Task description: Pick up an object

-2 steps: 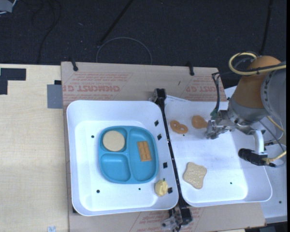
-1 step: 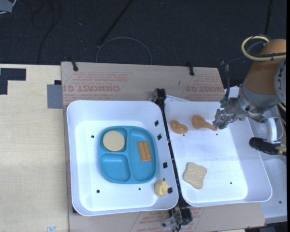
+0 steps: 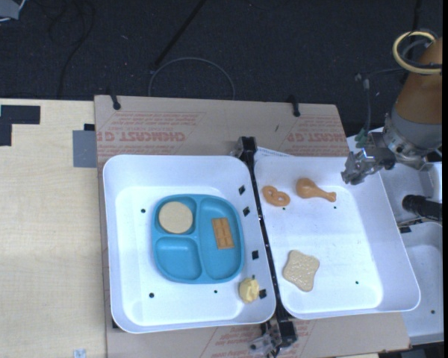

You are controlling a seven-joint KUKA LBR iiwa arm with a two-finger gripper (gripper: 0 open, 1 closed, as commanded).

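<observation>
The gripper (image 3: 356, 168) hangs at the upper right corner of the right bin (image 3: 392, 233), at about two o'clock from that bin's middle, on the end of the grey arm (image 3: 417, 118) that enters from the right; whether it is released or clenched cannot be told from here, and nothing shows between its tips. Nearest to it, at about eight o'clock and a little apart, lies a tan drumstick-shaped piece (image 3: 314, 191), round at one end with a thin handle pointing right. Just beside that, at nine o'clock from it, sits an orange-brown pretzel-shaped piece (image 3: 276, 196). Toward six o'clock in the same bin lies a pale, speckled, toast-like slab (image 3: 301, 270) with wavy edges. The left bin (image 3: 127, 200) holds a blue divided tray (image 3: 181, 263) carrying a round beige disc (image 3: 175, 217) and an orange cracker-like rectangle (image 3: 222, 233); a yellow lump (image 3: 249, 290) rests off the tray's five o'clock corner.
</observation>
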